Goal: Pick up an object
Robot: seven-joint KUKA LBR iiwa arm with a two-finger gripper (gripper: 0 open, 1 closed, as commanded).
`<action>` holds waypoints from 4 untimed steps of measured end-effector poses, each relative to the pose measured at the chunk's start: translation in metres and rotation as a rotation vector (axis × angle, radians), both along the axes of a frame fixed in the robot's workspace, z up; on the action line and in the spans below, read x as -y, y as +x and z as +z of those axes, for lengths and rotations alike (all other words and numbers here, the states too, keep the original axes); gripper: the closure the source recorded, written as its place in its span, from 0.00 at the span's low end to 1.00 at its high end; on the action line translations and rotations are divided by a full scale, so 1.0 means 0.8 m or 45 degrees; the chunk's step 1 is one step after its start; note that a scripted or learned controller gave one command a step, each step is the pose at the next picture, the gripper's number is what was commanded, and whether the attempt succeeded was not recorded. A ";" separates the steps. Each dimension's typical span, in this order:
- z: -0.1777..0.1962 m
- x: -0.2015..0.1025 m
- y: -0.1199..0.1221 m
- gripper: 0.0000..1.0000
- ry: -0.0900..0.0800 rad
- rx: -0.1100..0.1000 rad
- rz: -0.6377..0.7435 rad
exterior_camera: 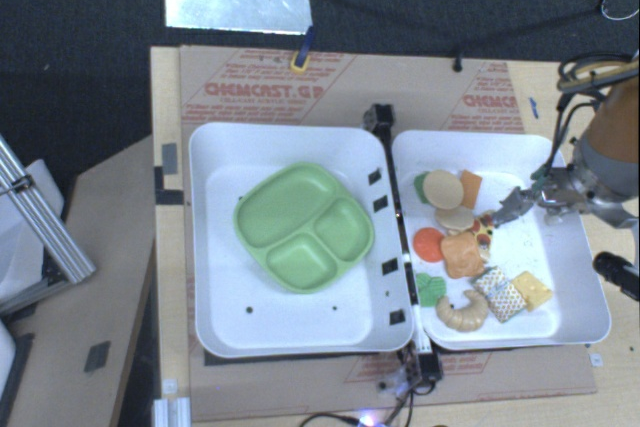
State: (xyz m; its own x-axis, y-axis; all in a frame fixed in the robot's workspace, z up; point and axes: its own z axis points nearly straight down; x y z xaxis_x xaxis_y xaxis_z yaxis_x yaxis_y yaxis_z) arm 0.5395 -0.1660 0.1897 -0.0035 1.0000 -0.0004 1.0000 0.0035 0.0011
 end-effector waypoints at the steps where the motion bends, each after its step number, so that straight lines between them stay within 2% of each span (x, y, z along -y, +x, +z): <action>1: -0.077 -0.007 -0.002 0.00 0.002 -0.005 -0.002; 2: -0.130 -0.009 0.001 0.00 0.006 0.001 -0.002; 3: -0.111 -0.006 0.005 1.00 -0.005 0.020 -0.003; 4: -0.032 -0.007 0.015 1.00 -0.003 0.009 0.002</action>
